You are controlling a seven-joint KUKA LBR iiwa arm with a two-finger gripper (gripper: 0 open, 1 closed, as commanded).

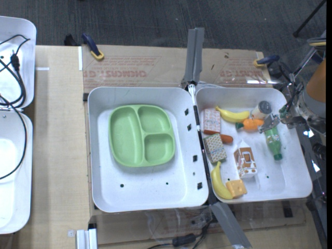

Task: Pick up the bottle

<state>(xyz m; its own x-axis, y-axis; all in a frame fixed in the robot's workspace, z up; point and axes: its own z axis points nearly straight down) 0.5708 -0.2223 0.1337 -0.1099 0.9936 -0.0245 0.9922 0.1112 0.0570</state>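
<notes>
On the table, the left bin [98,154] holds a green divided plate [141,135], room all round it. In the right bin [290,185], bananas [222,183], cartons [245,162] and food crowd centre-left. The green bottle [273,141] lies centre-right, near the far wall. The hand [275,121] sits touching its upper end; its spread I cannot tell.

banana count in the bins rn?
2, both in the right bin. One banana lies near the back, left of the orange item. The other banana lies at the front left corner, touching the yellow block.
</notes>
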